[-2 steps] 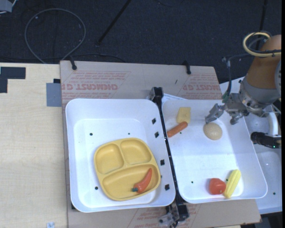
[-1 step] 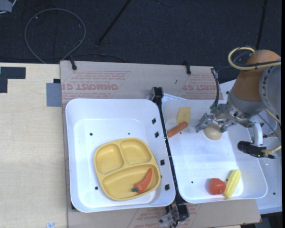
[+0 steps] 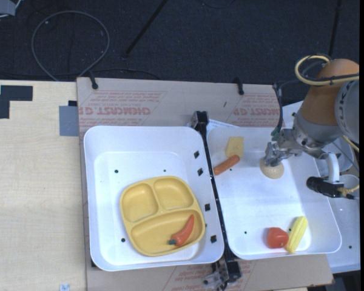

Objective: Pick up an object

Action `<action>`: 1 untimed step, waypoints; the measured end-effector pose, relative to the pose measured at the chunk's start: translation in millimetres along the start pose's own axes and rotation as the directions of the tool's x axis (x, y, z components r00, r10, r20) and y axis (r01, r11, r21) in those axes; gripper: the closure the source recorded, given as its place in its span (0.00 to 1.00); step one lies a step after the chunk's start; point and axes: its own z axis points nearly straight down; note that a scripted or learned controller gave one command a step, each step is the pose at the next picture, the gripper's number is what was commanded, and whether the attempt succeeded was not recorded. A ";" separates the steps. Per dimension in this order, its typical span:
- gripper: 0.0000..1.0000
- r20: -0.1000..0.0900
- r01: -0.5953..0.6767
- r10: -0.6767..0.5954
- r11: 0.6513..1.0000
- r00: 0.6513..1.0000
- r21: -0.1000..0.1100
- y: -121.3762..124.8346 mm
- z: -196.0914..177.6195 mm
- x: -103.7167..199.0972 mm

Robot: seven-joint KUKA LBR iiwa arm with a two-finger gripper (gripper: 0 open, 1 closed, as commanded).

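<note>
Pale beige and roundish, a small lump [image 3: 272,171] sits in the right bin [image 3: 318,223], toward its far side, right under the claw [image 3: 273,157]. It is too rounded to show any long axis or pointing end. The claw's tip comes down onto the top of it, and from here I cannot tell whether it is spread or pressed together, or whether it has any grip on the lump.

Just to the left lie a yellow cheese wedge [image 3: 234,146] and, nearer the divider, an orange carrot [image 3: 225,165] lying slantwise. Both are apart from the lump. At the near side of the same bin, a red pepper [image 3: 276,237] touches an ear of corn [image 3: 296,233], well apart from the claw.

The left bin [image 3: 103,180] holds a yellow divided plate [image 3: 145,202] with a red chili [image 3: 183,231] in its front compartment. Both bins rest on cardboard over the desk [image 3: 30,187].
</note>
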 end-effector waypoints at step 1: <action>1.00 0.001 -0.002 0.002 1.000 1.000 -0.004 -0.8 -43.0 4.0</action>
